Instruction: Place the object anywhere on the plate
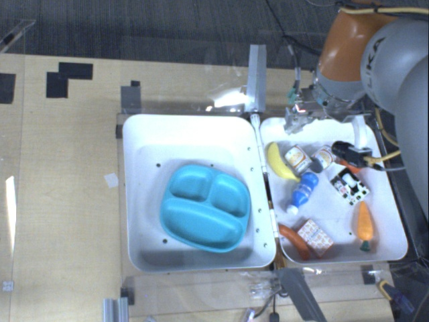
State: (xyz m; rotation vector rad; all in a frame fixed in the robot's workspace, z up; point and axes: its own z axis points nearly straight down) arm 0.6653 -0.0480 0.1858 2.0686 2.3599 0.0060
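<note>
From my seat the arm takes up the top right corner, bent down over the back of the right bin. The left bin carries the blue plate, three compartments, lying flat with nothing on it.

The right bin holds all the loose items: a banana by the divider, a small jar touching it, a blue bottle lying on its side below, a second jar, a black-and-white die block, a carrot at the right wall, a checked box and a sausage along the front wall.

The gripper sits at the bin's back edge, just above the banana and jar. I can't tell whether it is spread or closed; the wrist hardware hides that.

I read this as the pick step, not yet made: nothing is on the plate, and no object has left the right bin. I can't say which item the program wants. The banana and jar lie nearest, so next it needs a drop onto one, clear of its neighbour.
</note>
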